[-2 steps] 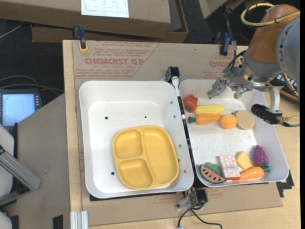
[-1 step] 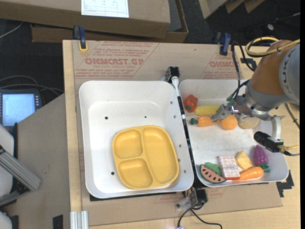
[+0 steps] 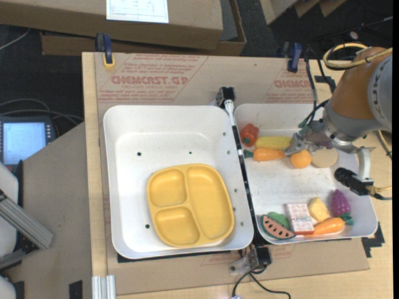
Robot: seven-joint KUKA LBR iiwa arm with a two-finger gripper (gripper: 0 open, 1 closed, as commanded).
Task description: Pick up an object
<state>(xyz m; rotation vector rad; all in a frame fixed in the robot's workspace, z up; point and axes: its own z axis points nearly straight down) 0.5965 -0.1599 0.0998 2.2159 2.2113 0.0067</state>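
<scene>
Nearest the lens, a yellow divided tray (image 3: 190, 204) lies in the left bin (image 3: 124, 136); in the right bin (image 3: 274, 185) a watermelon slice (image 3: 277, 226), pink packet (image 3: 298, 217), carrot (image 3: 328, 227) and purple grapes (image 3: 340, 202) crowd the front edge; farther back lie a corn cob (image 3: 273, 142), a second carrot (image 3: 268, 155) and an orange (image 3: 300, 159); my pincer (image 3: 299, 143) hangs just above that orange, and I cannot tell how it stands.
</scene>
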